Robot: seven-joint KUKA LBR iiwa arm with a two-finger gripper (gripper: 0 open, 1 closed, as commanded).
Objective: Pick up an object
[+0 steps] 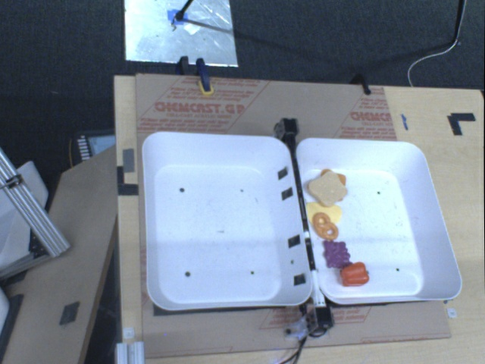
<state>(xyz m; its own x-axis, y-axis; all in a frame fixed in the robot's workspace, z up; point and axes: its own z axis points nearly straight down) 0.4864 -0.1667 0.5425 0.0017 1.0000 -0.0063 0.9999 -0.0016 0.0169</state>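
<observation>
Toys hug right bin (pixel 424 174) left wall: bread slice (pixel 326 189) at 10 o'clock, pretzel (pixel 325 225), grapes (pixel 336 253), red pepper (pixel 355 274) toward 7; best pick pepper, most clearance, descend vertical; gripper state: can't tell.

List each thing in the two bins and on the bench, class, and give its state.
Left bin: lying flat.
Right bin: holds toy food along its left side.
Bread slice: flat.
Pretzel: flat, below the bread.
Purple grapes: resting.
Red pepper: on its side.
</observation>
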